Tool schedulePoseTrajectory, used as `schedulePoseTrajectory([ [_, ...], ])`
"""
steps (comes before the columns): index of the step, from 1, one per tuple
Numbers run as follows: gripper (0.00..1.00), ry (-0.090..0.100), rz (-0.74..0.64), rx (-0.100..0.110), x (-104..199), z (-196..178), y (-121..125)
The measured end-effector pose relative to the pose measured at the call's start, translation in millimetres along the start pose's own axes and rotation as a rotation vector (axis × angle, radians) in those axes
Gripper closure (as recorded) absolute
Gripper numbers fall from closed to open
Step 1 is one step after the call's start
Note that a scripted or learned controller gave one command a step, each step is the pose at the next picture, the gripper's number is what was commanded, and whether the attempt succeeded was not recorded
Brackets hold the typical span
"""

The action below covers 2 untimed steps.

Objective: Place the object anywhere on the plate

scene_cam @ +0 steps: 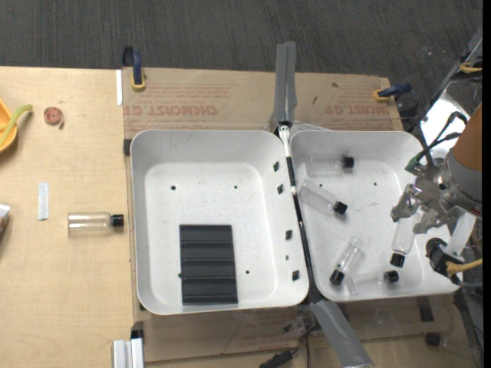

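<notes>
Gripper (409, 219) over right bin (368, 140), near its right edge, fingers clamped on clear vial (401, 242) with black cap. Dark ribbed plate (207, 264) lies in left bin (153, 159), near front edge, well apart. Four more vials (322, 198) scattered in right bin.

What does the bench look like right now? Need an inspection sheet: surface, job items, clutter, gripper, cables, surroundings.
Surface: two white bins side by side; left bin, right bin, on cardboard.
Job items: dark ridged plate flat in the left bin; five clear black-capped vials in the right bin, e.g. one near the back, one mid-left.
Clutter: one more vial on the wooden bench left of the bins.
Gripper: gripper over the right bin's right side; fingers unclear.
Cables: black cables at the arm.
Surroundings: clamps on the cardboard's back edge; grey carpet.
</notes>
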<state>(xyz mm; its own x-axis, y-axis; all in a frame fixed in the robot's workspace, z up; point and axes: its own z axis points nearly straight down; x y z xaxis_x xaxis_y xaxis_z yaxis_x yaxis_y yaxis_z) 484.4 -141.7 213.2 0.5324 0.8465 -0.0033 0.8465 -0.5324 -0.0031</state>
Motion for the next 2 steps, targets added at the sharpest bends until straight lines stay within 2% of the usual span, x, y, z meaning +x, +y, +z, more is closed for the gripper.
schedulePoseTrajectory([
  [1,0.00,0.000,0.000,0.000,0,0,0],
  [2,0.00,0.000,-0.090,-0.001,12,-29,78],
])
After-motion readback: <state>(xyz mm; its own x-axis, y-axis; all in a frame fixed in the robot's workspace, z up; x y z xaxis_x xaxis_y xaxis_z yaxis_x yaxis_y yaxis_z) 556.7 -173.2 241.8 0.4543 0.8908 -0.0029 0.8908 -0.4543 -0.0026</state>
